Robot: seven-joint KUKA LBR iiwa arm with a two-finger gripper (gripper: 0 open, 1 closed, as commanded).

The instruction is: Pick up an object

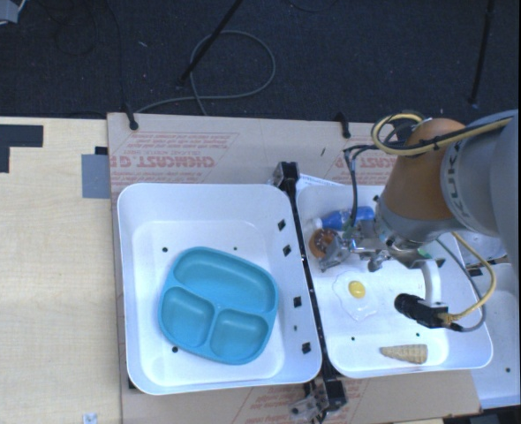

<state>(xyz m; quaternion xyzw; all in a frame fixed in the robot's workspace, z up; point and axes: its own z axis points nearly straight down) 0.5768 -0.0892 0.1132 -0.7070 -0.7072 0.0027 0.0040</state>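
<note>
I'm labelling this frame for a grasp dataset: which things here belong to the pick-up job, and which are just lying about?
Job in hand:
- grey two-finger gripper
- fried-egg toy, white with yellow yolk
- tan wedge-shaped piece
- small blue object
- right white bin

Lying about:
- blue three-compartment plastic plate
- left white bin
- cables on the dark floor
</note>
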